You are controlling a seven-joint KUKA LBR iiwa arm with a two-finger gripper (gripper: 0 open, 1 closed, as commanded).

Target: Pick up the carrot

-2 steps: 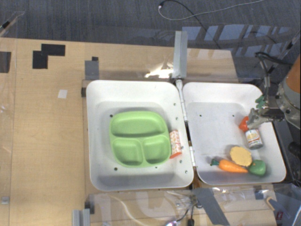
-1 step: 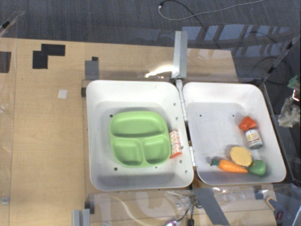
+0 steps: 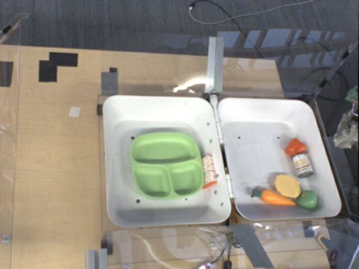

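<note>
- the counter [image 3: 56, 167] was pale wood, with black squares near its far left corner.
- the left bin [image 3: 162, 108] held a green plate [image 3: 166, 164] with three compartments; a small striped packet [image 3: 208, 170] lay just beside the plate's right edge, against the bin's right wall.
- the right bin [image 3: 263, 122] touched the left one along a shared edge, and its contents were gathered in the near right corner.
- the carrot [image 3: 274, 198] lay on its side near the bin's front wall, its leafy tip pointing left and its thick end to the right.
- a round yellow cookie [image 3: 286, 185] sat just behind the carrot, touching or nearly touching it; a green pepper [image 3: 307, 199] was at the carrot's right end.
- a bottle [image 3: 299, 156] with an orange cap lay further back, apart from the carrot.
- at the far right edge a grey shape could have been part of the arm, but it was too cut off to name; the end effector's state could not be told.
- judged from this, the task stood at its start: the carrot was untouched, the approach not yet made.
- the next move called for a descent over the carrot's middle, closing across its narrow width, clear of the cookie and the front wall.
</note>
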